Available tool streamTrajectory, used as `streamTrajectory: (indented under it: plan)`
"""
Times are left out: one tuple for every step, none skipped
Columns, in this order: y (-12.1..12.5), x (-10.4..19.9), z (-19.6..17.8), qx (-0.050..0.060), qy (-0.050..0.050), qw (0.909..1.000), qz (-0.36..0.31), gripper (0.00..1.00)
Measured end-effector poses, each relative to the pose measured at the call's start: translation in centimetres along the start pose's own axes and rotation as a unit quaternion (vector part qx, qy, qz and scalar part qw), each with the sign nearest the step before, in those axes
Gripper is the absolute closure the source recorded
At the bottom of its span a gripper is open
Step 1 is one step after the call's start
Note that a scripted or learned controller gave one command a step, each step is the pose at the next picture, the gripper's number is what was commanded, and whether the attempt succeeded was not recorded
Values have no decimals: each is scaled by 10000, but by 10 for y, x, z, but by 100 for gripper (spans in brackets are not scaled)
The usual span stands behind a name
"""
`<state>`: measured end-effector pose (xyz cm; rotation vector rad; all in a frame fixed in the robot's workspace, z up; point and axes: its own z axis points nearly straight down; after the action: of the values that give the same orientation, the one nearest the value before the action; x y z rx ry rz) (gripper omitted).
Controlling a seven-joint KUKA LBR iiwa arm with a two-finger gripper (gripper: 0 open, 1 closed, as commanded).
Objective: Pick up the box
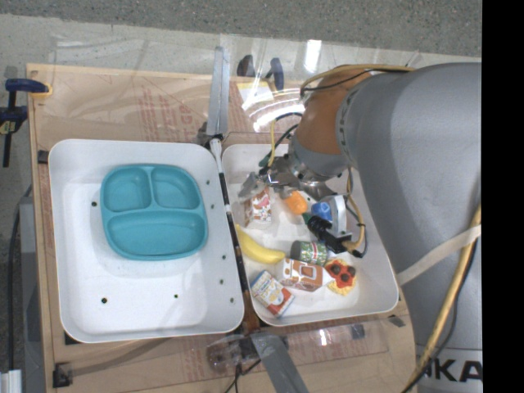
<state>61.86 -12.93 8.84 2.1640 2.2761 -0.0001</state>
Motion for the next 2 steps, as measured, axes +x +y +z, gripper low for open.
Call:
streamTrajectory:
  plan:
    - [-128, 1, 2, 22, 8, 9999, -150, 0]
    - [-74, -30, 1, 16, 0, 9996, 271, 0]
